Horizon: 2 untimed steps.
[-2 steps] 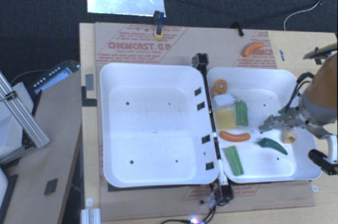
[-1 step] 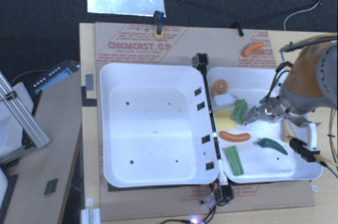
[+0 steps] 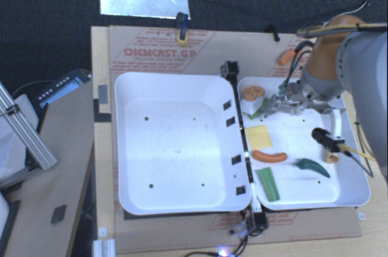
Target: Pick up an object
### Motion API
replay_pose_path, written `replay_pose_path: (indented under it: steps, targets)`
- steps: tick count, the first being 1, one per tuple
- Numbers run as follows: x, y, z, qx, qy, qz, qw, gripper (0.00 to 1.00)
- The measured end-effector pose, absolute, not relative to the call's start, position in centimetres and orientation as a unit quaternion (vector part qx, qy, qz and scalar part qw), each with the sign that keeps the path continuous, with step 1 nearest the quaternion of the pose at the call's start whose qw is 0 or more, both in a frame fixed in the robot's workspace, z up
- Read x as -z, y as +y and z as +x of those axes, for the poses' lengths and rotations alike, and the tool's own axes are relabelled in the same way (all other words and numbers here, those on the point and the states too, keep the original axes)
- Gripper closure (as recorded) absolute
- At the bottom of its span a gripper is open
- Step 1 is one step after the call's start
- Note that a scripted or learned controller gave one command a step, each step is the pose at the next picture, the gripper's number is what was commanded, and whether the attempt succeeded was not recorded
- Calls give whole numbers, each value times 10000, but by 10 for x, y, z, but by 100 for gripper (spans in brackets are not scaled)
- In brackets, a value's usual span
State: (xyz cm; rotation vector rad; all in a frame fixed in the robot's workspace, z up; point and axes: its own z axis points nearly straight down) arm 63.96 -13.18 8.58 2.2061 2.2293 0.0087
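One metal gripper hangs low in the right bin; whether it is clenched cannot be told. Just beside it lie a slim green pod and a knobbly orange pretzel; below, a flat yellow square, a smooth sausage, and a glossy green pepper.
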Motion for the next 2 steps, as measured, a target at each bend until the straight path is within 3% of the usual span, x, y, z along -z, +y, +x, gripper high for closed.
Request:
replay_pose_path:
  steps: [1,2]
  targets:
    - [-82,-102,658,60,7059,7082,-28,0]
    - [-84,-98,569,19,7065,7077,-31,0]
